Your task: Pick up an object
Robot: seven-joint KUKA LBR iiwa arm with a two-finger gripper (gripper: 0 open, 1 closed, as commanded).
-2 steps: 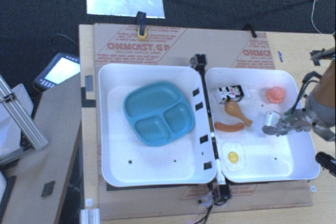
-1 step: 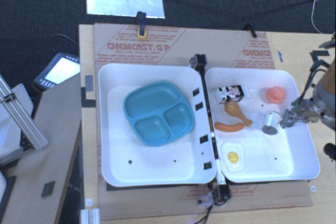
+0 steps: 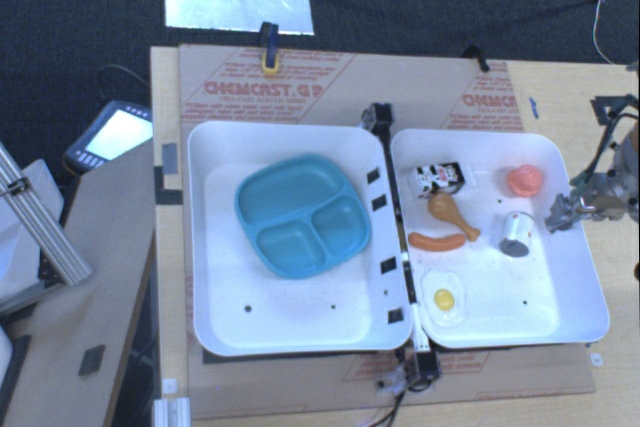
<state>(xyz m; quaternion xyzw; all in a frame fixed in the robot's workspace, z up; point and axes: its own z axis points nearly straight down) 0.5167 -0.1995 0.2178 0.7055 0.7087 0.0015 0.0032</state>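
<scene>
since i cannot tell my gripper's (image 3: 562, 213) state, i judge the silver can (image 3: 516, 233) beside it light, stiff, slippery; grasp its sides.

Blue divided plate (image 3: 303, 229) in left bin (image 3: 215, 315)

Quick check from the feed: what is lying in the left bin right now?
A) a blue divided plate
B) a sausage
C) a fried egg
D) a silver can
A: the blue divided plate lies in the left bin, while the fried egg, silver can and sausage are all in the right bin.
</scene>
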